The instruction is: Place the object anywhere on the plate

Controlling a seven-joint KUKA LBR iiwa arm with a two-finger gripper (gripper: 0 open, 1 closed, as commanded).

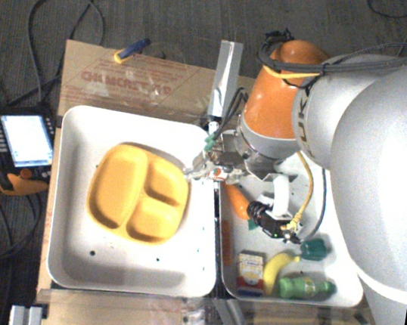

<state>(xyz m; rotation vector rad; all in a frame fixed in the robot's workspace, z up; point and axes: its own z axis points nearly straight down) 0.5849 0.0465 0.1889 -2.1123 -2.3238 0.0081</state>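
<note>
A yellow plate (139, 192) with three compartments lies in the left white bin (67, 251). My gripper (209, 165) hangs over the wall between the two bins, right at the plate's upper right rim. Its tip is small and cluttered with cables, and I cannot make out anything held in it. An orange carrot-like piece (235, 199) lies just below and to the right of the gripper, in the right bin (343, 295). The arm's orange band (278, 105) and its grey body cover most of that bin.
At the right bin's front lie a small red and yellow box (250, 271), a banana (279, 268), a green bottle (306, 287) and a dark green item (314, 249). A cardboard sheet (131, 85) lies behind the left bin. A tablet (22, 138) sits at the far left.
</note>
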